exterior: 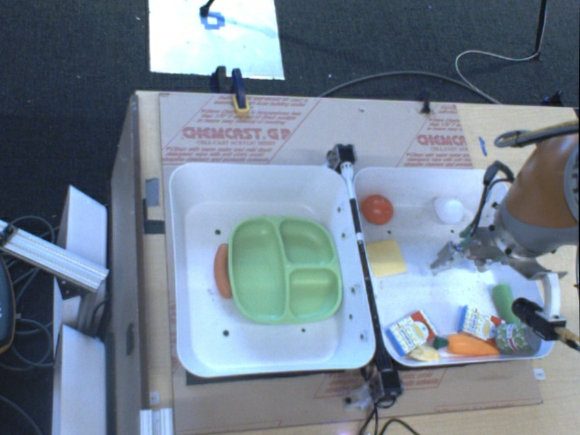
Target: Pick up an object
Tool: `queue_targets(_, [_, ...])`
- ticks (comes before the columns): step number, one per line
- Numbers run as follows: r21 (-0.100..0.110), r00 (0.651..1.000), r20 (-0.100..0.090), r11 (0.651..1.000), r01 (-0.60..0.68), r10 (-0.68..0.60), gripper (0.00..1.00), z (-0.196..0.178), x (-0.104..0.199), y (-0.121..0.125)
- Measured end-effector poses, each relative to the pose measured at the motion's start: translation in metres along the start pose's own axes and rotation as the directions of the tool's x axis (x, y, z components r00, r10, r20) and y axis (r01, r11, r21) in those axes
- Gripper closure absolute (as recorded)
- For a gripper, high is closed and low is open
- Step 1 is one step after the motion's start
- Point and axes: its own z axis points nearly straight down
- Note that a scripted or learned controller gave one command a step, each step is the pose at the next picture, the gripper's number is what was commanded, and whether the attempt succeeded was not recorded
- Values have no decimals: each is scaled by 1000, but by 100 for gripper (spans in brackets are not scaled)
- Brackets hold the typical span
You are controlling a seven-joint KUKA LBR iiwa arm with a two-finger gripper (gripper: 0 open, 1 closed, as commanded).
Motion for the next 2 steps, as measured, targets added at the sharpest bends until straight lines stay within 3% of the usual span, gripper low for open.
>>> queue_targets(1, [-1,1000,1,1000,-2,2,0,-96,1,-56])
queue_targets(2, [2,1000,0,1000,-1,1,0,10,9,-57])
